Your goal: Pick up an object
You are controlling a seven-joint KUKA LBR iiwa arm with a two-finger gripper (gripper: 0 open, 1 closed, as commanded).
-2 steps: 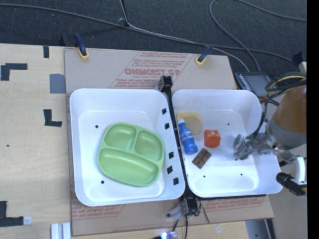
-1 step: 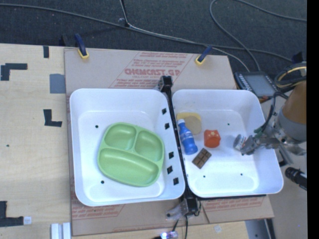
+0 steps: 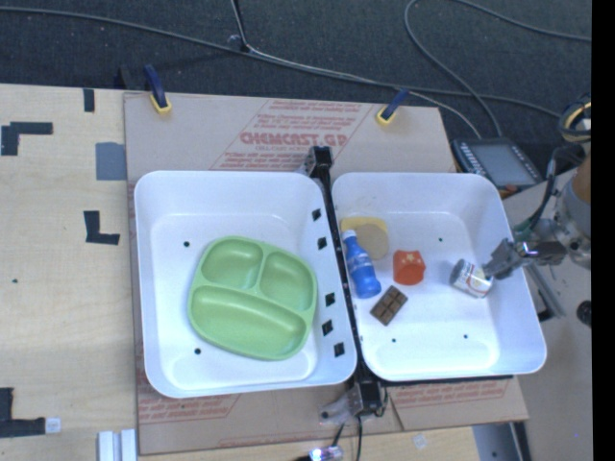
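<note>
Right bin (image 3: 480,349) contents: blue bottle (image 3: 361,266) lying beside the left wall, yellow disc (image 3: 371,232) behind it, red block (image 3: 409,266), brown chocolate piece (image 3: 388,305), silver object (image 3: 470,278) near the right wall.

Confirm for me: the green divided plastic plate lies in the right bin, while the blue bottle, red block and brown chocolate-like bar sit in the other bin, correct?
Not quite. The camera view shows the green divided plastic plate in the left white bin, not the right. The blue bottle, red block and brown chocolate-like bar sit in the other bin, the right one.
</note>
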